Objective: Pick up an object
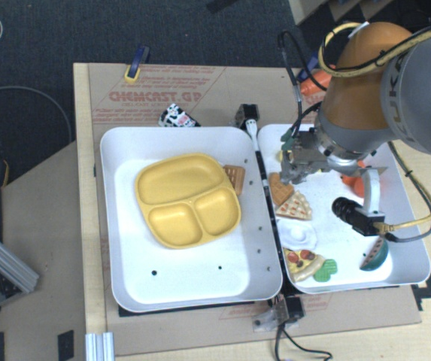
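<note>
A grey arm with an orange band reached in from the right, its gripper (296,164) lowered over the upper left part of the right bin (405,201); whether it was open or closed could not be told. Just below it lay toy foods: a waffle piece (280,190), a pizza slice (296,207), a second pizza slice (302,261) and a watermelon wedge (374,254). The left bin (117,224) held a yellow divided plate (187,199).
</note>
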### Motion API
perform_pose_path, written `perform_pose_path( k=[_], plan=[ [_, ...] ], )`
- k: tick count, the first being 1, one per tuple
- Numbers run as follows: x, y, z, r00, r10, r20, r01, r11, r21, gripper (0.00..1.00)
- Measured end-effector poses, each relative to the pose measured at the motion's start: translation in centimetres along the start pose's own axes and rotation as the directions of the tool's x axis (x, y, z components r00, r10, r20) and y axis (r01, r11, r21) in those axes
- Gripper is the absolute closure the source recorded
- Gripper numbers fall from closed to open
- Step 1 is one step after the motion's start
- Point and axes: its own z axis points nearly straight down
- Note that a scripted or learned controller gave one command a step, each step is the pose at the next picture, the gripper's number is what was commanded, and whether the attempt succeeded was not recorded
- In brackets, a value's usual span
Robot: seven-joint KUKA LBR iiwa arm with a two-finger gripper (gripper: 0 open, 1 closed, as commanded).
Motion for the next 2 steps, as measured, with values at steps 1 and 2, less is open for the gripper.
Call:
perform_pose_path(
  k=[1,2],
  plan=[
    [1.09,0.33,-1.71,1.0,0.004,0.001,-0.004,1.0,-0.001,1.0],
    [0.61,0.15,-1.96,1.0,0.006,0.002,-0.006,1.0,-0.001,1.0]
  ],
)
